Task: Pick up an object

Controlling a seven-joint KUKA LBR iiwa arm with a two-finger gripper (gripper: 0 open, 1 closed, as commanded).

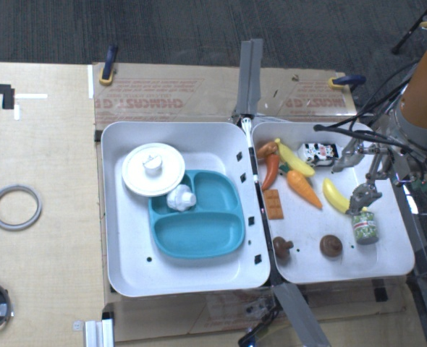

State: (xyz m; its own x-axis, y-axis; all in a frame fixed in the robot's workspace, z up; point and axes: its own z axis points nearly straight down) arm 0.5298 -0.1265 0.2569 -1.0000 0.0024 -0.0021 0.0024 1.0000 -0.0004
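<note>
Gripper (362, 196) at 3 o'clock of right bin (387, 266), poised above small jar (365, 228); finger opening: cannot tell.

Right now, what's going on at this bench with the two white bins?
A grey robot arm reaches in from the right, and its end effector hangs low over the right bin, just above a small green-labelled can and beside a banana. Whether it holds anything cannot be made out. The same bin holds a carrot, a red pepper and two brown pieces. The left bin has a blue divided tray and a white lid.
</note>
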